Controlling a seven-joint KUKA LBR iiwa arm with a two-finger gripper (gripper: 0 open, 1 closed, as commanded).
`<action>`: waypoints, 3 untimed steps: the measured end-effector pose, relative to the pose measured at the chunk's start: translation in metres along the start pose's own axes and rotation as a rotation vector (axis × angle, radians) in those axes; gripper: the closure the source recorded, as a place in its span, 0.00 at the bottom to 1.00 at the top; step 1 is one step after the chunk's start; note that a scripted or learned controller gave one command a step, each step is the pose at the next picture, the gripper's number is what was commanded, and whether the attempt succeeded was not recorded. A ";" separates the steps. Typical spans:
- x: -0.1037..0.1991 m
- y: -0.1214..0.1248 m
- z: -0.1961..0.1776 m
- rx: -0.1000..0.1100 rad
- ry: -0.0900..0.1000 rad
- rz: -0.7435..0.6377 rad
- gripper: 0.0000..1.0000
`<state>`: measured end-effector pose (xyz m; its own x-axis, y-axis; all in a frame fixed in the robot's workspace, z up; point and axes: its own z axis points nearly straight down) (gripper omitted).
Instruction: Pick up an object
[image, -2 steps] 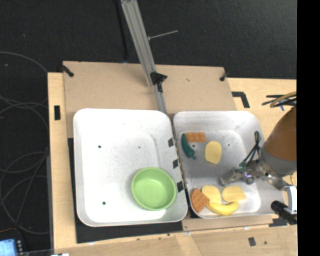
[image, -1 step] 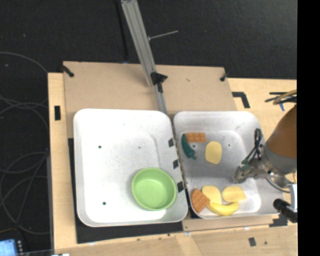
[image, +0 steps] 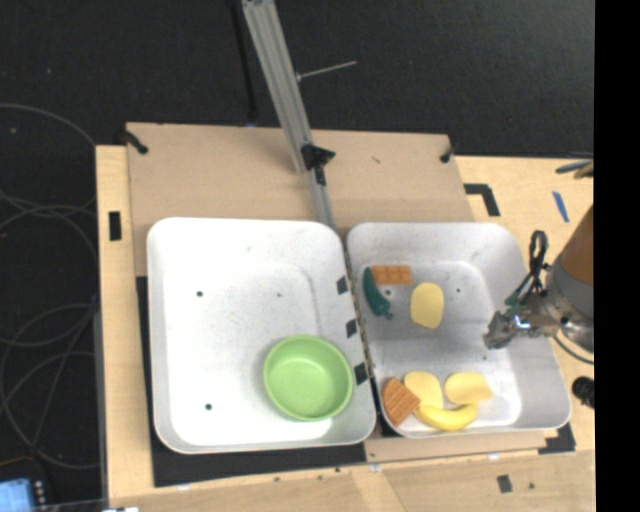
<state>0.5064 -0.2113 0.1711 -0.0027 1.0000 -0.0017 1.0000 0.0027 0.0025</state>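
The right bin (image: 470, 240) holds an orange waffle-like block (image: 390, 275), a dark green piece (image: 377, 296), a pale yellow rounded piece (image: 427, 304), a brown waffle piece (image: 400, 401), a banana (image: 447, 417) and two yellow pieces (image: 466, 387) near the front. My gripper (image: 503, 328) hangs over the right side of this bin, to the right of the pale yellow piece and above the front cluster. Nothing shows between its fingers. The left bin (image: 200, 260) holds a green bowl (image: 307, 376) at its front right.
A slanted metal pole (image: 285, 90) rises from behind the bins. The bins rest on a brown board (image: 250, 170) on the wooden bench. Cables lie on the dark floor at the left.
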 end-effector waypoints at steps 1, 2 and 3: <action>-0.001 0.002 -0.034 -0.003 0.000 -0.002 1.00; 0.040 0.016 -0.042 -0.002 0.002 -0.005 1.00; 0.091 0.027 -0.056 -0.002 0.003 -0.006 1.00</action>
<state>0.5333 -0.1203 0.2272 -0.0092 1.0000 0.0014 0.9999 0.0092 0.0044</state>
